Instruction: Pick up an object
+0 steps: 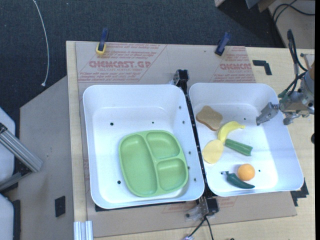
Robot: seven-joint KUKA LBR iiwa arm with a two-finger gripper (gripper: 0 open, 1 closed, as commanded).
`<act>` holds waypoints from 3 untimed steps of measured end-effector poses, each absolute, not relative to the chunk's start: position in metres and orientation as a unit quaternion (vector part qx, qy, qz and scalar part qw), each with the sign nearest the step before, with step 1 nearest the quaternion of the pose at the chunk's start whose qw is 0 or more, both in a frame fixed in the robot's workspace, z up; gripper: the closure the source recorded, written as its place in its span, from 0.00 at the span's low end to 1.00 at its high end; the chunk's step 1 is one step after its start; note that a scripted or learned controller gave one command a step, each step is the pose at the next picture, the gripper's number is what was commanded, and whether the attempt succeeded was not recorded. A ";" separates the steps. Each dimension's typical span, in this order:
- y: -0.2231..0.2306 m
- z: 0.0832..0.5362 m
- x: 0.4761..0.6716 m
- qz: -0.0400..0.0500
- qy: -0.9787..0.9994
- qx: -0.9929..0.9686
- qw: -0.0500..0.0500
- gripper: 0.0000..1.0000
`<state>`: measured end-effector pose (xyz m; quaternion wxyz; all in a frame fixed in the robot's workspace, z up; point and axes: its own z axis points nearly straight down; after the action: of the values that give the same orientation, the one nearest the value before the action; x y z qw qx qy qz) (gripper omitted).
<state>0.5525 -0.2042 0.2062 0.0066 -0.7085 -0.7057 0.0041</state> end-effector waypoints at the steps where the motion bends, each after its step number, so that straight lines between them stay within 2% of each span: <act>1: -0.203 0.215 0.556 0.000 -0.707 -0.707 0.000 0.00; 3: -0.197 0.104 0.555 0.001 -0.707 -0.707 0.003 0.00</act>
<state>0.5549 -0.1973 0.1037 0.0031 -0.7073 -0.7069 0.0013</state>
